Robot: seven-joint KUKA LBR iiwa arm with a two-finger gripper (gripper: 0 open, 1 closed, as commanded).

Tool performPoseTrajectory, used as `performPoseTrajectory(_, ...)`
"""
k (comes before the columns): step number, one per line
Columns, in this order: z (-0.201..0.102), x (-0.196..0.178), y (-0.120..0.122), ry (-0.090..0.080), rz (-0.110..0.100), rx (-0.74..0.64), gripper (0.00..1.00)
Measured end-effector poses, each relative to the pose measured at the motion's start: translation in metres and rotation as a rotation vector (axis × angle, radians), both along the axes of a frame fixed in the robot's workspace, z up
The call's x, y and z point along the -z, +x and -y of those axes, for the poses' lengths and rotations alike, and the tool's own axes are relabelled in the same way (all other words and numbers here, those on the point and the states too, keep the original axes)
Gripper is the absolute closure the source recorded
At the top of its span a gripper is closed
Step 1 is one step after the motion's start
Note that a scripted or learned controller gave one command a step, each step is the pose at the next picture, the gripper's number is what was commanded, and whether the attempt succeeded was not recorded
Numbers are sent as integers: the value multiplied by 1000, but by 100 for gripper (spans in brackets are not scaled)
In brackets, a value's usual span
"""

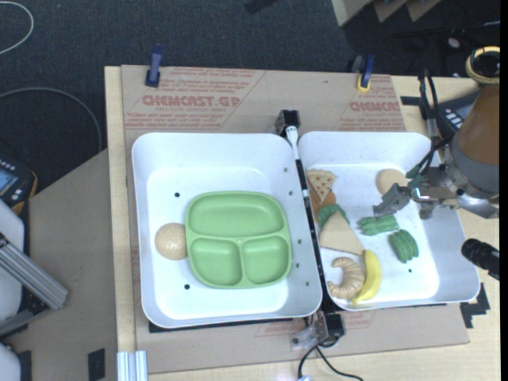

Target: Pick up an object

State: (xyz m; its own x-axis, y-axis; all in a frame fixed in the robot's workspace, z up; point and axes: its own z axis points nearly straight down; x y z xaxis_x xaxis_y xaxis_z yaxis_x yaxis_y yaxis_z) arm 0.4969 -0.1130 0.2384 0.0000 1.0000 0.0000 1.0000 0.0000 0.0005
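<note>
**End effector low over right bin, nothing seen between fingers**

Far left of the end effector: left bin, white and shallow, on the counter. Inside it, a round beige ball touching the left edge of a green divided tray, one long section on top and two small ones below.

Nearer, just across the divider: right bin, white, side by side with the first. Along its left wall, well to the left of the end effector, a cracker-like wedge with dots, then a small orange-and-green piece below it, then a pale cheese-like wedge. Lower still, a tan croissant curled against a yellow banana, both near the front wall.

Directly below the end effector: a green pod-shaped vegetable, just beside the dark fingertips; contact not clear. Below and slightly right: a second green vegetable, ridged, lying apart. Just above and beside the end effector: a pale rounded piece, partly hidden behind it.

End effector itself: dark, slanting down and leftward from the grey and orange arm at the right. Released or clenched: cannot tell. No object visibly grasped.
</note>
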Motion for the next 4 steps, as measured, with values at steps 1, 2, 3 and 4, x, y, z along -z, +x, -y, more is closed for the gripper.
performPoseTrajectory(1,-1,142,-21,4,-12,2,0)
performPoseTrajectory(2,-7,155,-18,2,-4,1,0)
performPoseTrajectory(3,45,154,-18,-4,1,5,0)
performPoseTrajectory(4,14,154,-18,2,-3,-2,0)
